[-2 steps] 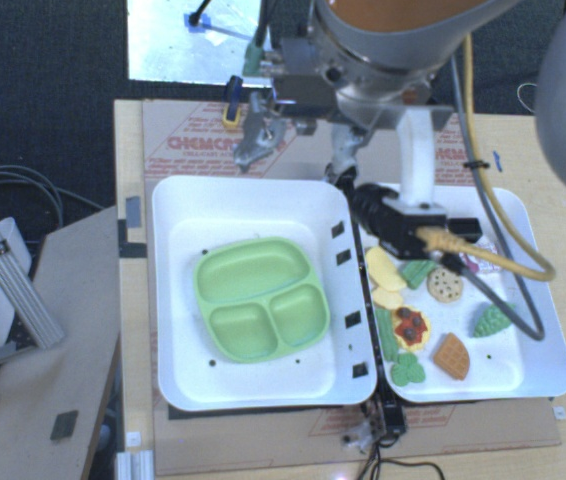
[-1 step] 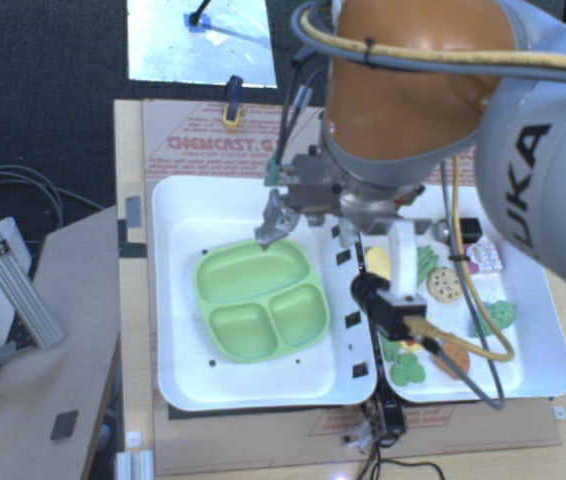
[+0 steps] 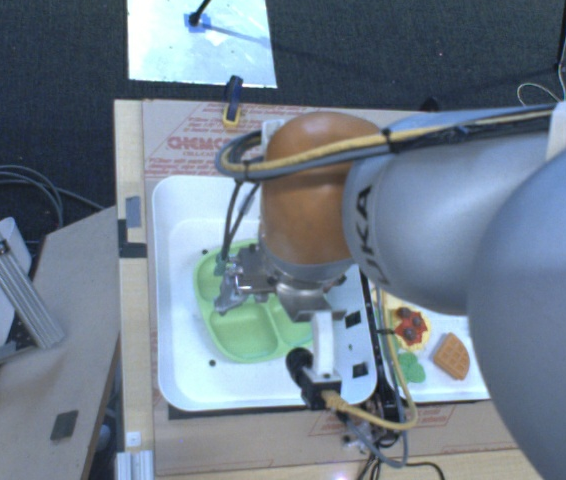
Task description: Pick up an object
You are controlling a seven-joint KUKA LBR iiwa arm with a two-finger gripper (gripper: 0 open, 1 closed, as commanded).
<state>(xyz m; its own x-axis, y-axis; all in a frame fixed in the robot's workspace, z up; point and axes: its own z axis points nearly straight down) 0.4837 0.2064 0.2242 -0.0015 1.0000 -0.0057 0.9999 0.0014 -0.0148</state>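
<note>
Camera view: grey arm [image 3: 463, 228] w/ orange band [image 3: 308, 193] reaches in from right, wrist low over left bin [image 3: 178, 268]. Gripper [image 3: 228, 290] sits above green divided tray [image 3: 248, 333] in that bin; can't tell gripper state, wrist hides it, nothing visibly held. Right bin [image 3: 463, 388], near side: toy pizza slice [image 3: 410, 326], waffle piece [image 3: 452, 356], small green item [image 3: 411, 368] just left of waffle. Cardboard sheet [image 3: 188, 138] under bins, blue-yellow clamp [image 3: 232, 101] at far edge
</note>
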